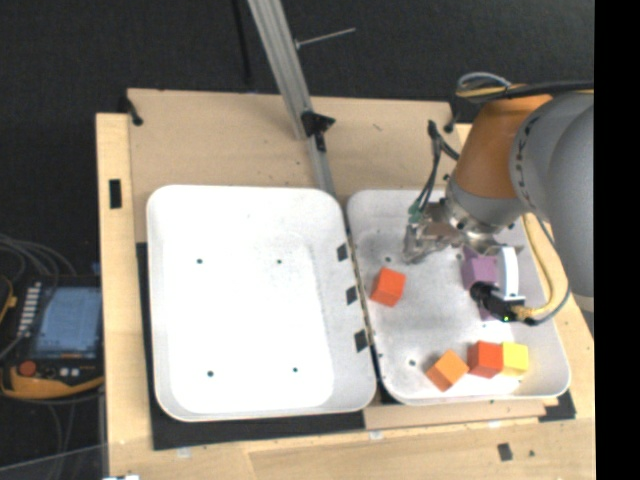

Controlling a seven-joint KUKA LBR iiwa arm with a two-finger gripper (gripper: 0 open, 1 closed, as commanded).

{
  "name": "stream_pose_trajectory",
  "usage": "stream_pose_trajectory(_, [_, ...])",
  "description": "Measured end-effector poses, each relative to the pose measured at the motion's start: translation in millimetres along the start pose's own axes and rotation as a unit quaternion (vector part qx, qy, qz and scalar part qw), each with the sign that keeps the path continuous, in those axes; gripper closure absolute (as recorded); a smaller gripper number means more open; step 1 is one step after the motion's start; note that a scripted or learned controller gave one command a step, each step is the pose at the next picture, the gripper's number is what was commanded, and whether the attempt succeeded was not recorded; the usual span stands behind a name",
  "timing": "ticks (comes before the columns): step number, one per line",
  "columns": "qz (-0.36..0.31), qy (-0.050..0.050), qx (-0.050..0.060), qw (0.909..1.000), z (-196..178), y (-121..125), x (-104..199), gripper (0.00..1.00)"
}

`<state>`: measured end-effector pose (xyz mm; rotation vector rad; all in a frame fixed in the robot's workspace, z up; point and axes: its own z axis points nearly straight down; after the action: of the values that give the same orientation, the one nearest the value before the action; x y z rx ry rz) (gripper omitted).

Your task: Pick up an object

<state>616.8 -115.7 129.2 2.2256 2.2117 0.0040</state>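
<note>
Approach is the step in hand, as I judge it: my gripper (415,243) hangs over the right bin (400,213), up and to the right of the orange cube (388,287), near it but not touching. How wide my jaws stand I cannot tell from this slanted view, and I see nothing held between them. The orange cube lies alone by the left wall of that bin, so it seems the easiest object to take. A purple block (482,268) is further right of the cube, under my wrist. Another orange block (449,369), a red block (487,358) and a yellow block (515,357) sit together well below and to the right of it. Next I should move down-left until I am over the cube, then descend with jaws on both sides
</note>
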Motion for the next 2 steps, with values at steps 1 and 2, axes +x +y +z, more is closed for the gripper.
stream_pose_trajectory(1, [-0.002, 0.000, 0.000, 1.0000, -58, 2, -10, 1.00])
stream_pose_trajectory(2, [-0.004, 0.000, -0.001, 1.0000, -111, 4, -11, 1.00])
